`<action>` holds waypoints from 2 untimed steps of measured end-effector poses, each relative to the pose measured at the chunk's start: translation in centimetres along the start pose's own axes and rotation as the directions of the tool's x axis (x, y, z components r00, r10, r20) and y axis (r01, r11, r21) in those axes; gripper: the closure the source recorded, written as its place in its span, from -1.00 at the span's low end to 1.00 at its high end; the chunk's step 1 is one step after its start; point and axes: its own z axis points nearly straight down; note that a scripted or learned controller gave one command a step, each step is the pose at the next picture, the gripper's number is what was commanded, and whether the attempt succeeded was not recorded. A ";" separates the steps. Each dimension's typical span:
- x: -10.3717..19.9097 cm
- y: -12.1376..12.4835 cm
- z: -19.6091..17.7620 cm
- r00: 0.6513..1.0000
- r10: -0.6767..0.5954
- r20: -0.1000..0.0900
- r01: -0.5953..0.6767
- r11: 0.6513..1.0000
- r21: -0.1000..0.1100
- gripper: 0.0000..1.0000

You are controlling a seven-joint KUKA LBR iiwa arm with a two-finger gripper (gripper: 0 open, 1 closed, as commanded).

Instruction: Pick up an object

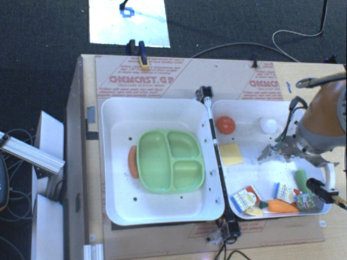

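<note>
My gripper [267, 155] hangs low over the middle of the right bin [255, 173], pointing left, with the orange-banded wrist [324, 115] behind it. A yellow block [231, 154] lies just to its left. Further back sit a red ball [225, 125] and a white ball [268, 125]. Along the bin's front edge lie a small carton [245, 198], an orange carrot [281, 205], a blue-and-white box [284, 192] and a green piece [302, 179]. I see nothing held in the gripper.
The left bin [108, 161] holds a green divided plate [170, 161] with an orange-red sausage [132, 162] beside its left rim. A divider bar [212, 134] runs between the bins. Cables trail behind the bench.
</note>
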 end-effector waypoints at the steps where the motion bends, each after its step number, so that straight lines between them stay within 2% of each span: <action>1: 0.1 -5.6 -9.6 1.000 0.002 0.001 -0.002 1.000 -0.001 -1.00; 2: 0.9 -5.7 1.0 1.000 0.001 0.000 -0.001 1.000 0.002 -1.00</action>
